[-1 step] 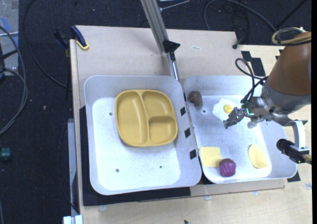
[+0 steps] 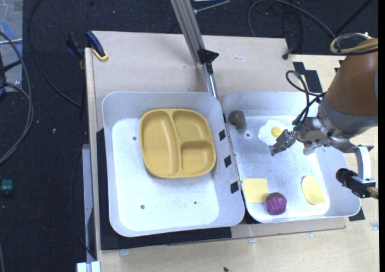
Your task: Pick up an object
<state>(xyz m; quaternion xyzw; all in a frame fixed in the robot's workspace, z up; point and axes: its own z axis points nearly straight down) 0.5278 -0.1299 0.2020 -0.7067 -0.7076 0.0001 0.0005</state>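
Right now the gripper (image 2: 280,144) hangs low over the right bin (image 2: 289,183), just beside the fried egg (image 2: 270,132), on its right-hand side. Whether it touches the egg cannot be told. The state of its jaws cannot be told either; nothing visible sits in them.

Taking the egg as the landmark: a brown lump (image 2: 237,120) lies to its left near the wall between the bins, a yellow square (image 2: 255,190) lies below it toward the front, a purple piece (image 2: 276,203) sits just right of that square at the front edge, and a pale yellow oval (image 2: 313,190) lies below and to the right. Well to the egg's left, in the left bin (image 2: 120,174), rests a yellow divided plate (image 2: 178,143).

By my judgement this is the approach step, with the egg as the likely target, since it is the nearest thing. No lift has begun. The next move calls for centring over the egg, descending to the bin floor and closing. The egg looks flat and low, so a slip is a real risk; the brown lump or purple piece may offer an easier hold.
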